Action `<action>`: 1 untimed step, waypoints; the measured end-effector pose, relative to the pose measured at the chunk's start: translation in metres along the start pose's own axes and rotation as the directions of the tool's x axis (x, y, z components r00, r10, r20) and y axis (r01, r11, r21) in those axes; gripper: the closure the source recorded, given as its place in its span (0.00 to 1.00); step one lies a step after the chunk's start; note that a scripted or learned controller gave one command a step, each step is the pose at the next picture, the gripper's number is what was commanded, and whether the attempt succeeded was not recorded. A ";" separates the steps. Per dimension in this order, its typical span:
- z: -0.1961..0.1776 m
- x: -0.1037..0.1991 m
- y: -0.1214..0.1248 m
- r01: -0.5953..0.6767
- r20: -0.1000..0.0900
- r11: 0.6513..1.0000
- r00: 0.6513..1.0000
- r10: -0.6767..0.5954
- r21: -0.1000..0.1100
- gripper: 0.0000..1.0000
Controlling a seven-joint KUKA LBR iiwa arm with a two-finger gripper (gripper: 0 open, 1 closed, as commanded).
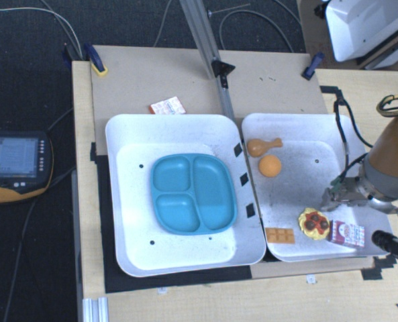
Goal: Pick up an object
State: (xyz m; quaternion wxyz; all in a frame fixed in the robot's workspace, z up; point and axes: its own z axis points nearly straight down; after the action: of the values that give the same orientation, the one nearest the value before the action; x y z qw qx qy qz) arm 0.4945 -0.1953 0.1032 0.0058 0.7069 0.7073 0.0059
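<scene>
The right bin (299,129) holds an orange ball (270,166), a tan drumstick-shaped toy (261,146), a small pizza-like toy (314,223), an orange cracker (280,235) and a red-and-white packet (347,234). My gripper (338,196) reaches in from the right, low over the bin's right side, just above the pizza toy and the packet. I see nothing between its fingers. The left bin (125,180) holds a blue divided plate (193,193).
A small red-and-white card (167,106) lies on the bench behind the left bin. A metal pole (205,32) slants across the bench's back. A black cable (346,136) crosses the right bin's far right corner. A handheld pendant (16,165) sits off the bench at left.
</scene>
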 end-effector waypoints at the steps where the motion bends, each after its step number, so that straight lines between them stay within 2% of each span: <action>1: -0.063 -0.004 0.006 0.001 0.003 1.000 1.000 -0.001 0.010 1.00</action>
State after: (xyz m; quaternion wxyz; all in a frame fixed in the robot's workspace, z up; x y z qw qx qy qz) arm 0.4997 -0.1998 0.1663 0.0034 0.7066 0.7076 0.0014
